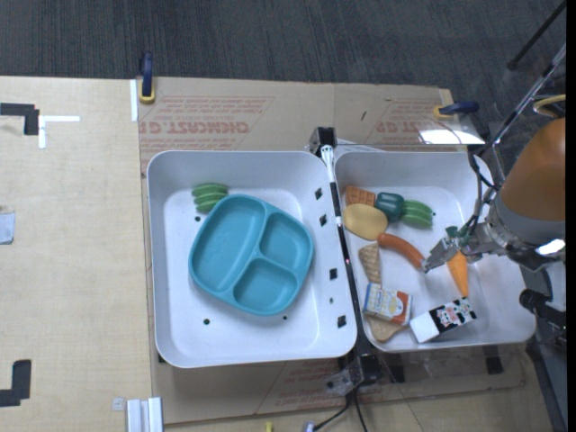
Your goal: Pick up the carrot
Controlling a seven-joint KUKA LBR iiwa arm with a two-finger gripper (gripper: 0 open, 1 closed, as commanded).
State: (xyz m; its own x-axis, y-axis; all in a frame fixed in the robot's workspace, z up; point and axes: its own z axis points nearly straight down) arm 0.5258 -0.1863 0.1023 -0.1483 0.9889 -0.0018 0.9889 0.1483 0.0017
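Observation:
The carrot [460,274] is an orange tapered piece in the right bin [504,331], near its right side, pointing down toward the front. My gripper [453,254] is directly over the carrot's upper end, with a bit of green [454,233] showing just above it. The wrist covers that end of the carrot, so I cannot make out whether the carrot is held or lying on the bin floor.
Left of the carrot lie an orange-red sausage [401,248], a yellow potato [364,220], a green pepper [403,208] and a bread slice [370,264]. A small carton [388,303] and a black-and-white box [444,319] sit in front. The left bin holds a blue divided plate [251,255] and a green vegetable [211,195].

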